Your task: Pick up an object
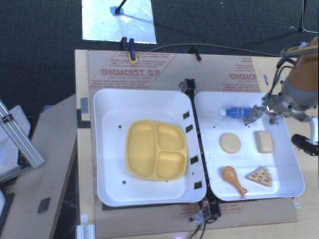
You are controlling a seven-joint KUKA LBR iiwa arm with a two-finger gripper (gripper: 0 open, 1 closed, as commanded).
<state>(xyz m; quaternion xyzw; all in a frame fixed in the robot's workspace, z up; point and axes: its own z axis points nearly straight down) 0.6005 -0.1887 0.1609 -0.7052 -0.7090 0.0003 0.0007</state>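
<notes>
1. The end effector hangs over the far part of the right bin, reaching in from the right on the grey arm with its orange band. Its dark fingers spread towards the left and near side; how wide they stand cannot be told from this slant, and nothing is seen clamped between them.
2. Just left of the end effector lies a small blue bottle with a white cap, on its side on the bin floor, cap end pointing left. Its right end meets the end effector's outline; whether they touch cannot be told.
3. Nearer the viewer, a pale rectangular block lies on the right side of the bin floor, just near of the end effector.
4. Left of the block, apart from it, sits a round cream-coloured disc.
5. Along the near edge of the right bin lie a brown toy drumstick on the left and a wedge-shaped pizza slice on the right, close but apart.
6. The left bin stands side by side with the right bin, with dark clips along the seam between them. A yellow divided plate with three compartments lies in its middle.
7. Both bins rest on the surface, a brown board printed with red lettering.
</notes>
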